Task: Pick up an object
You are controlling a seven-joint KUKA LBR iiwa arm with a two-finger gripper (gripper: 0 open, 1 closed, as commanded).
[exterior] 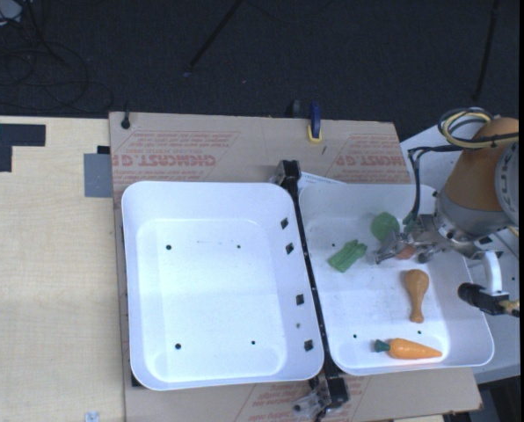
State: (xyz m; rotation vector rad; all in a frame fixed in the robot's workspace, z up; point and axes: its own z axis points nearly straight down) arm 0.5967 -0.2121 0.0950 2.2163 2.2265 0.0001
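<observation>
The arm's gripper (401,251) sits low in the right bin (455,359), toward its far right part, with the grey wrist and orange band (477,170) behind it at the scene's right edge. Something small and reddish shows at the gripper's tip, but whether its jaws are apart, together or clamped on anything cannot be told at this size. Just left of the gripper and a little farther back lies a round green object (385,225); a flat green piece (346,256) rests to the left, close to the divider between the bins. Just nearer than the gripper a tan drumstick-shaped toy (416,292) lies with its narrow end toward the near side. An orange carrot (409,350) rests by the near wall. The left bin (134,280) stands beside it on the bench (42,280).
</observation>
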